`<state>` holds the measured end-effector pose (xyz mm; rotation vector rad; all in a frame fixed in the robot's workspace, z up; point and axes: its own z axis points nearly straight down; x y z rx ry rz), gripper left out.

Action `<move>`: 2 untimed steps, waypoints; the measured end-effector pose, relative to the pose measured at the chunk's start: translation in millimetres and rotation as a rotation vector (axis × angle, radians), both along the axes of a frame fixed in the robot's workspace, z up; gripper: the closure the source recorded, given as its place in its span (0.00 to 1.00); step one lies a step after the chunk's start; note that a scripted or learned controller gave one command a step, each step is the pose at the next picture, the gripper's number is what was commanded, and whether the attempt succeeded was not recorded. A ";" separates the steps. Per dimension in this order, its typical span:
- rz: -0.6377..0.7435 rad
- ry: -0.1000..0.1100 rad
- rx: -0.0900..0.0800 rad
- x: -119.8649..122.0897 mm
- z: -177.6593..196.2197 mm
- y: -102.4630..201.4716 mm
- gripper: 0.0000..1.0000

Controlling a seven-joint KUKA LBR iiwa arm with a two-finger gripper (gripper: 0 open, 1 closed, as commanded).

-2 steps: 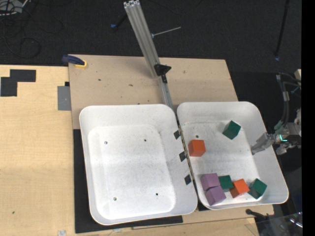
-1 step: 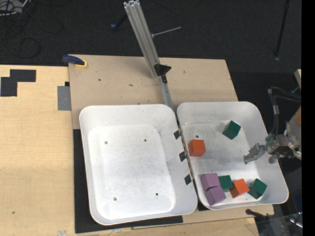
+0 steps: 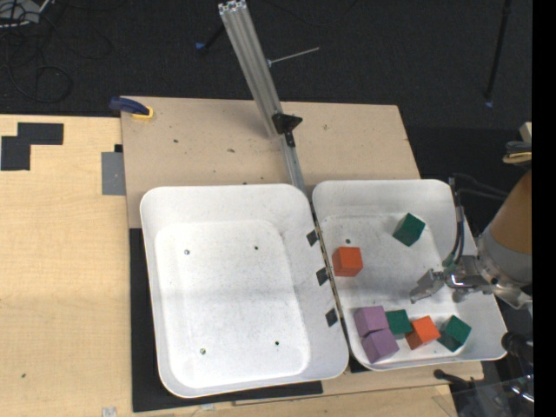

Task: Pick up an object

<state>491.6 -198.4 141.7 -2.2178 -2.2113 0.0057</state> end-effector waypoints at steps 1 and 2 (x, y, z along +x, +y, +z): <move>-0.001 -0.008 -0.003 0.4 -50.3 0.3 0.00; -0.007 -0.007 -0.001 -0.1 -39.8 -0.3 1.00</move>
